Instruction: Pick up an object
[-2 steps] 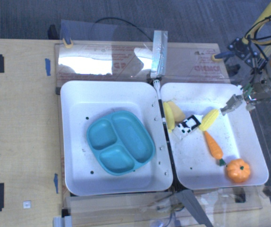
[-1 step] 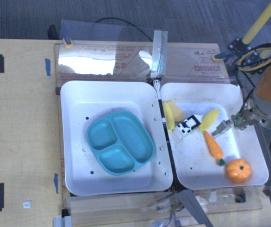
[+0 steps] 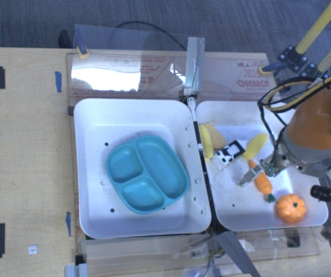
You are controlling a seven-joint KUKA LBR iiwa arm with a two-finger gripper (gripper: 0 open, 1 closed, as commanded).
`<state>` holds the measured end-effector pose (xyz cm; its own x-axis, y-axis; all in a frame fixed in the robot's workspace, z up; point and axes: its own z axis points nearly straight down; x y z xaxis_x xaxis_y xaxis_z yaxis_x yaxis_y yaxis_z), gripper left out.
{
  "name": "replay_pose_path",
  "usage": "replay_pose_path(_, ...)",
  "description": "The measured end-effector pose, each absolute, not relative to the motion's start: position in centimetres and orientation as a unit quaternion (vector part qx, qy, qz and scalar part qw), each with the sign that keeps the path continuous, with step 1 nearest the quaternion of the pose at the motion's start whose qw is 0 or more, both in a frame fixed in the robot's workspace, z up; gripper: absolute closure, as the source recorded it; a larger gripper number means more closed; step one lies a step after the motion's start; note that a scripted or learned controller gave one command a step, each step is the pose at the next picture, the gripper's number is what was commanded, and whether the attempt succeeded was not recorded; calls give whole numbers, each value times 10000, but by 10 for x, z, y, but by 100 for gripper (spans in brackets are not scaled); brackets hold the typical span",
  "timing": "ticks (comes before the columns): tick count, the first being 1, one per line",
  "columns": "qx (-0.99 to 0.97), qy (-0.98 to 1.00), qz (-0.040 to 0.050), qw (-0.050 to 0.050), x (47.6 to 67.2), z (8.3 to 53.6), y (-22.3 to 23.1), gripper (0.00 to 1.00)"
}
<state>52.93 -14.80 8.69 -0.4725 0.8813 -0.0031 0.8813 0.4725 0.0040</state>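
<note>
Grey arm (image 3: 315, 126) with the orange band comes in from the right, wrist bent down over the right bin (image 3: 234, 209). Gripper (image 3: 256, 175) sits low over the bin floor, tip pointing down-left toward the bin's middle. Metal fingers (image 3: 246, 178) look close together, but whether they are apart or closed I cannot tell at this resolution; nothing is visibly between them.

Right bin contents:
- carrot (image 3: 263, 185), orange, lying just beside the gripper tip, touching or nearly so, can't tell which
- small pumpkin (image 3: 291, 208), orange with a green stem, near the bin's front right corner, just beside the carrot's lower end
- corn cob (image 3: 255, 146), yellow, tilted, behind the gripper
- banana (image 3: 205, 141), yellow, along the divider edge
- yellow wedge (image 3: 215, 135), just beside the banana
- black-and-white toy (image 3: 229, 153), touching or just beside the wedge's lower end

Left bin (image 3: 96, 212) holds a blue divided plate (image 3: 147, 172) with three compartments, sitting flat and rotated relative to the bin walls.

Black and yellow cables (image 3: 281, 94) loop off the arm's upper side.
</note>
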Motion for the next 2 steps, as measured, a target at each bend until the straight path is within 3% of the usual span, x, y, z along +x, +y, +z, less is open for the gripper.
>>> replay_pose_path(1, 5145, 8575, 27, 65, 531, 99, -149, 100)
replay_pose_path(2, 4707, 8823, 19, 66, 538, 211, -146, 100)
